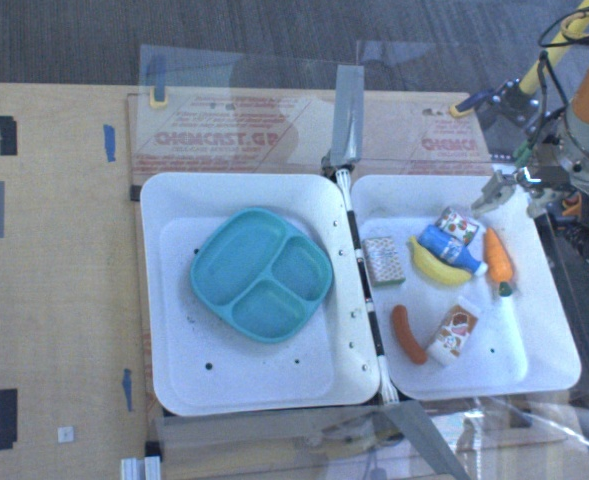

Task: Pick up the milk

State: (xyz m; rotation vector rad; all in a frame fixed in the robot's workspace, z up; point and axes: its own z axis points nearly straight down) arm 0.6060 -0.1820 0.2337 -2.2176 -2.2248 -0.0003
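Sausage touching milk; banana well beyond

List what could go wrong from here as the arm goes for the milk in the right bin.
1. Two similar cartons are present: one beside the sausage, another by the banana. The program may pick the wrong one.
2. The upper carton is crowded by the blue bottle and carrot, so fingers could knock or grab a neighbour.
3. The gripper hangs at the right bin's far edge, so it could clip the rim descending.
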